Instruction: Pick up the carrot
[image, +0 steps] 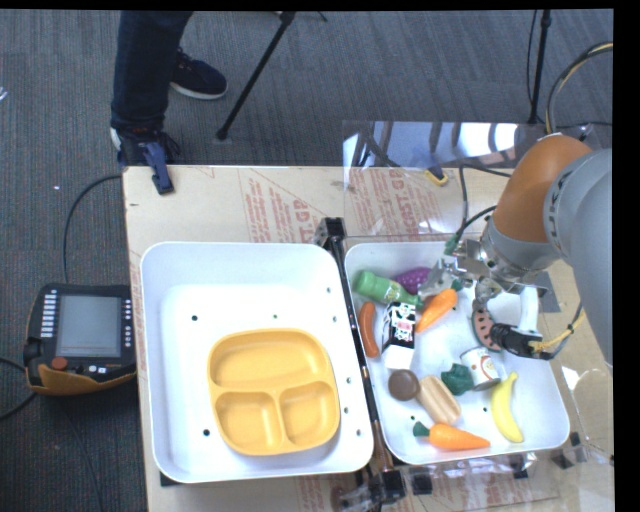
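Two orange carrots lie in the right bin (555, 400). One carrot (437, 309) lies slanted near the bin's middle back, between a black-and-white milk carton (400, 326) and the wrist. The other carrot (457, 437), with a green top, rests by the front wall. My gripper (468, 274) hangs low over the back of the right bin, just right of and above the slanted carrot's upper end. From this angle I cannot make out any contact with the carrot.
The right bin also holds a green bottle (376, 287), a purple item (413, 278), a red sausage (369, 329), a brown mushroom (403, 384), a bread roll (439, 399), a can (482, 366) and a banana (507, 408). A yellow divided tray (272, 390) lies in the left bin (170, 300).
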